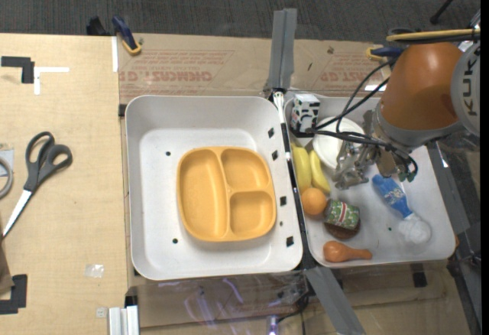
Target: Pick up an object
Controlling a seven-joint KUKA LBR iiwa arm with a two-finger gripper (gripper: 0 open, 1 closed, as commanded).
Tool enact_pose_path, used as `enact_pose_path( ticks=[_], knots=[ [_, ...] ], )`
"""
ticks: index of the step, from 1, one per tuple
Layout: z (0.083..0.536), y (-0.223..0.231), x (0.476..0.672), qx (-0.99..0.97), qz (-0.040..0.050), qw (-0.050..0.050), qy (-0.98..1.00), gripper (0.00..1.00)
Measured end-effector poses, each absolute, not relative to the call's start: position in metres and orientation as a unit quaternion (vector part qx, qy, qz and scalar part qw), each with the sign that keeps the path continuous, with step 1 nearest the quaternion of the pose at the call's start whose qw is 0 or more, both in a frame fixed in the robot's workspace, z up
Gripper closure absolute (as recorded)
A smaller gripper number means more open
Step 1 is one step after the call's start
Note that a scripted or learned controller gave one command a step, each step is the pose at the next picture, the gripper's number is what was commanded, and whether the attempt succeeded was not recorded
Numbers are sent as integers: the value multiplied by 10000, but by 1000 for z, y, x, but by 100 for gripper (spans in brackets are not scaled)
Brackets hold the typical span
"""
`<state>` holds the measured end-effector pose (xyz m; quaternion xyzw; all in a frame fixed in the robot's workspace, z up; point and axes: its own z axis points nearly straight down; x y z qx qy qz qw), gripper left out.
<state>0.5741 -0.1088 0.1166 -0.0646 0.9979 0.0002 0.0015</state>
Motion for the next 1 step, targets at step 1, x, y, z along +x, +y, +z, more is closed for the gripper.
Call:
enact_pose_path(
  ticks=[1],
  knots=[
    [277, -168, 589, -1888, -9, 26, 9820, 100]
  ],
)
